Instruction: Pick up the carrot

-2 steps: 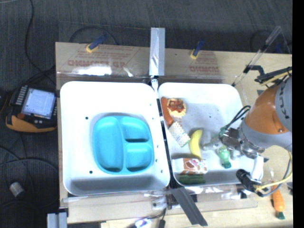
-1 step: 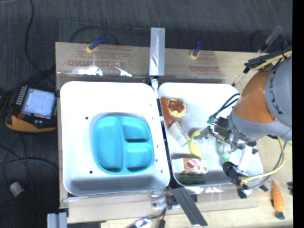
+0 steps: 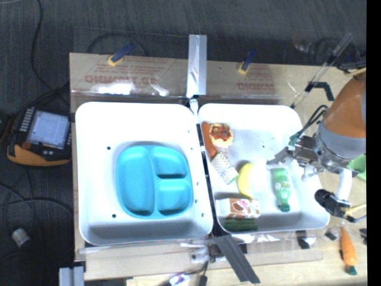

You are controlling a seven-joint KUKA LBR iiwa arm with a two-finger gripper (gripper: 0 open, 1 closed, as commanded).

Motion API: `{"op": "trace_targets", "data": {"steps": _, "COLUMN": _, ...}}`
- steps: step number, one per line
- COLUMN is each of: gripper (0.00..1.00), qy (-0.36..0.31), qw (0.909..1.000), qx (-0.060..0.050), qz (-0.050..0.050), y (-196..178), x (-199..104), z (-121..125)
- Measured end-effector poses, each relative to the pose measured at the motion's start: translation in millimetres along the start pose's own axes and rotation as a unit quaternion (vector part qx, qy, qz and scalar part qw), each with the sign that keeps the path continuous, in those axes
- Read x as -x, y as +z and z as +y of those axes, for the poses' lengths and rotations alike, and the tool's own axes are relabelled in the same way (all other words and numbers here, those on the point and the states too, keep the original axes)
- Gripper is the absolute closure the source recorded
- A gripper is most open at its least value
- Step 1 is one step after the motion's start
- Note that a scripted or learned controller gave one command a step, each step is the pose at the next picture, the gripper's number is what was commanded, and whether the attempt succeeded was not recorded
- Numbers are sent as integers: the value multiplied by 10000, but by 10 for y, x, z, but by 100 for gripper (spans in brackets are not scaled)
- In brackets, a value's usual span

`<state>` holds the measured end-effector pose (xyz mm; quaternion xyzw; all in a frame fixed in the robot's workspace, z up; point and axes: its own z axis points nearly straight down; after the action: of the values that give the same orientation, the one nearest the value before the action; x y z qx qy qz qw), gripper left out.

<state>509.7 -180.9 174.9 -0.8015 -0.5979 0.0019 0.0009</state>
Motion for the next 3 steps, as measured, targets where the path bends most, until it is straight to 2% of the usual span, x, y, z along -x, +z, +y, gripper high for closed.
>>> {"op": "trace_targets", "data": {"steps": 1, "gripper": 0, "qy": -233, "qw": 9997, "qx": -9, "qz": 4, "y": 81, "x": -381, "z": -398}}
{"op": "trace_targets", "data": {"steps": 2, "gripper": 0, "qy": -437, "qw": 9990, "qx": -2, "qz": 4, "y": -54, "x": 7, "z": -279}}
{"op": "trace_targets", "data": {"steps": 3, "gripper": 0, "qy": -369, "qw": 9993, "qx": -13, "qz": 7, "y": 138, "x": -564, "z": -419}}
